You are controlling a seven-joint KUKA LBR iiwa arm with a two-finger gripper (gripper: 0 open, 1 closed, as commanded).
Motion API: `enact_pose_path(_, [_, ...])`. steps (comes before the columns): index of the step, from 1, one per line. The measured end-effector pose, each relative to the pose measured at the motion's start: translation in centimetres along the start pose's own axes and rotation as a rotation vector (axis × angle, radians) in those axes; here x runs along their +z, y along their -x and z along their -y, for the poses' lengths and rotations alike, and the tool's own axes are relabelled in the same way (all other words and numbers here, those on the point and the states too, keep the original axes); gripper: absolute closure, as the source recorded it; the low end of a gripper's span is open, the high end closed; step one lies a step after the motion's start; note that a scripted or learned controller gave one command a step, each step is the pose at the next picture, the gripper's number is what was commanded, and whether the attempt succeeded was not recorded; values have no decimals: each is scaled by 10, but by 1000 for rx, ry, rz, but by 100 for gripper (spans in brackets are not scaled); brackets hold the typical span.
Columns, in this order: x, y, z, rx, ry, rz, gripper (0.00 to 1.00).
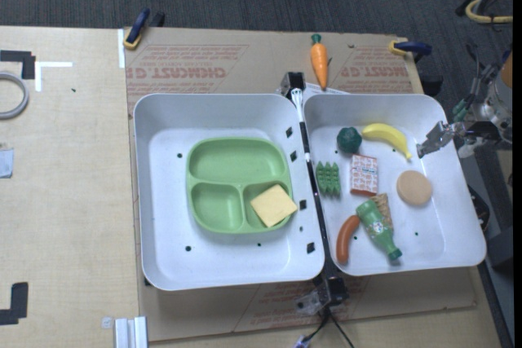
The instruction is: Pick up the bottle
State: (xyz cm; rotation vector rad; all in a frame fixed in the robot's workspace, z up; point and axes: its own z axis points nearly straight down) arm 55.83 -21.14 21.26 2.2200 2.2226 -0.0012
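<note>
Bottle: lying tilted in the right bin, cap toward the near edge.
Crowding: sausage just beside it; carton touching its upper end; round bun near.
Farther off: banana, green ball.
Left bin: green tray, yellow block.
End effector: over the right bin's far-right rim, well apart from the bottle; finger state cannot be told.

You can't tell how the tool stands; the arm is cut off at the right edge.
</note>
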Motion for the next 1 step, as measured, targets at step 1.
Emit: enact_pose_path(1, [-10,0,0,-2,1,1,100])
